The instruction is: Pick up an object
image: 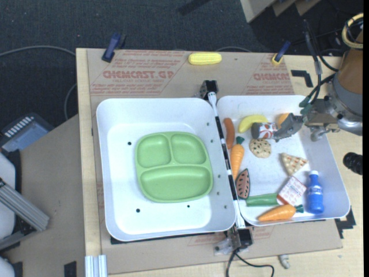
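Where the end effector point(286, 129) hovers, its fingertips blur together.

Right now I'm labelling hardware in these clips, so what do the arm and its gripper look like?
The arm enters from the view's right: a rounded grey body with an orange band above the wrist. Dark cables run along it toward the top right. The gripper is a compact grey metal assembly ending in darker grey fingers. No markings can be read on it at this size.

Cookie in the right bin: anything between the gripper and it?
Nothing visible. The gripper sits just up-right of the cookie; a red-and-white item lies beside that path, above the cookie.
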